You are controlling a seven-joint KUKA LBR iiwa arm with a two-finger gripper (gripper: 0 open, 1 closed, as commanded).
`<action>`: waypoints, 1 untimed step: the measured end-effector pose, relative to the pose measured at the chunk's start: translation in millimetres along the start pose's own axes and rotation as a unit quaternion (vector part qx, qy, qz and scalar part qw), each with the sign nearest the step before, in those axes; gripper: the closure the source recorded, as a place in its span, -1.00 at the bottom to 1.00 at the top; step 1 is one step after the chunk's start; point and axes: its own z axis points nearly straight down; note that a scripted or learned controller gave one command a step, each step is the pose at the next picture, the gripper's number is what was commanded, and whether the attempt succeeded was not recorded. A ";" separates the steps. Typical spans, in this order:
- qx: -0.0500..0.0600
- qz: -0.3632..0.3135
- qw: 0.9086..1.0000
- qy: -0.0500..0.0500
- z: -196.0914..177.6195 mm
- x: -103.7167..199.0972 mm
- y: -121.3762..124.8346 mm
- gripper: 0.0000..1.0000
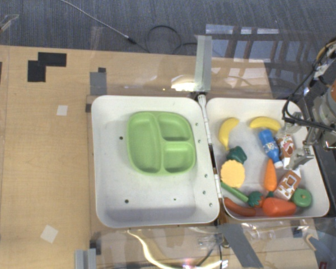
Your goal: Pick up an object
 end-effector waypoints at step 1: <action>-0.001 0.001 1.000 0.005 98.6 29.1 -16.3 -1.00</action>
